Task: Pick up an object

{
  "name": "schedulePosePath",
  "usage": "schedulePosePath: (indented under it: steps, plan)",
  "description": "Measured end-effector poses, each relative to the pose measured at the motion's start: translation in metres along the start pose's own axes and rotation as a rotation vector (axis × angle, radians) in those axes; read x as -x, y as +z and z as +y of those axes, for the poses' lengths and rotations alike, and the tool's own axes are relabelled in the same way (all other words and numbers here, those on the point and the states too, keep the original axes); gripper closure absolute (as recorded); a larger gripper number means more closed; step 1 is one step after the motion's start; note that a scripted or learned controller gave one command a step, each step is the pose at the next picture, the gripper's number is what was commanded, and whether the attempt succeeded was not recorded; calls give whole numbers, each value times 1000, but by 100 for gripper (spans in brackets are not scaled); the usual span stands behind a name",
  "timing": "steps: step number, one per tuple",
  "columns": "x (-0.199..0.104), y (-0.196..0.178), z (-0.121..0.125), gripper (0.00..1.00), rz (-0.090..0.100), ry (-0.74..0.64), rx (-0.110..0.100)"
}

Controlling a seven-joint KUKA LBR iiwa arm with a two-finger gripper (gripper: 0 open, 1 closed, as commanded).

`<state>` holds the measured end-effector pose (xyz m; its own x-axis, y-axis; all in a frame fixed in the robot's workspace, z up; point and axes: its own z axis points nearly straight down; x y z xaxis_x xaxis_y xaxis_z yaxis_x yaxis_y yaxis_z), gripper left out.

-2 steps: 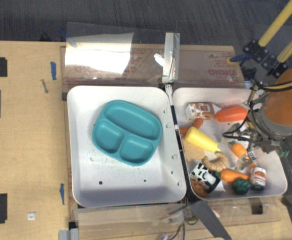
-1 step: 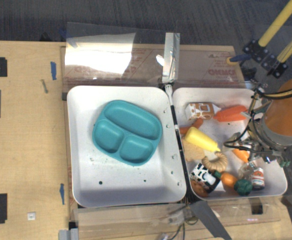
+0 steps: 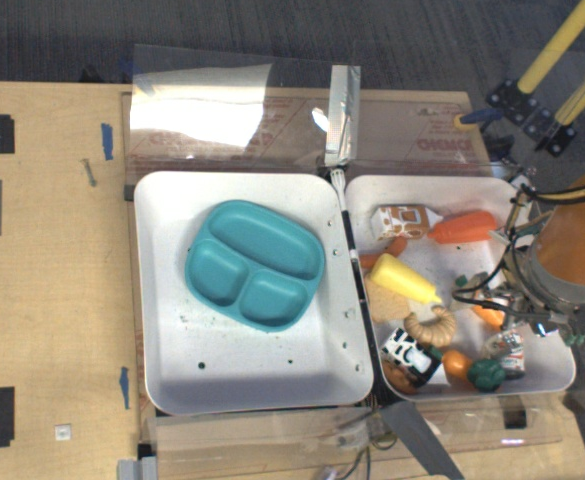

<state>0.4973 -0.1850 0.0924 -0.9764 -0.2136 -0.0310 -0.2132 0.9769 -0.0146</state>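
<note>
Since any toy will do, the easiest target looks like the yellow piece [image 3: 402, 279], lying fairly clear in the middle of the right bin [image 3: 557, 376]. The gripper [image 3: 507, 340] hangs near that bin's right edge over crowded small toys; I cannot tell its state. Better to come straight down, well clear of the blue tray [image 3: 255, 264] in the left bin [image 3: 162, 298].

Two white bins are seen side by side on the bench [image 3: 52, 298]. A teal divided plate [image 3: 256, 263] lies tilted in the left bin [image 3: 172, 368]. The right bin [image 3: 557, 373] is crowded with small toys: an orange carrot [image 3: 464, 228] at the top, a yellow piece [image 3: 404, 279] mid-left, a black-and-white figure [image 3: 408, 353] and a green piece [image 3: 488, 373] along the bottom. The arm [image 3: 572, 253] is seen at the frame's right edge, and its gripper [image 3: 510, 340] is lowered over the bin's lower right.
</note>
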Motion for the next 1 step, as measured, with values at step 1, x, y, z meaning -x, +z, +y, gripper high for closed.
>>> schedulePosePath:
  steps: [1]
  plan:
    - [78, -1, 4, 0, 22, -45, 14]
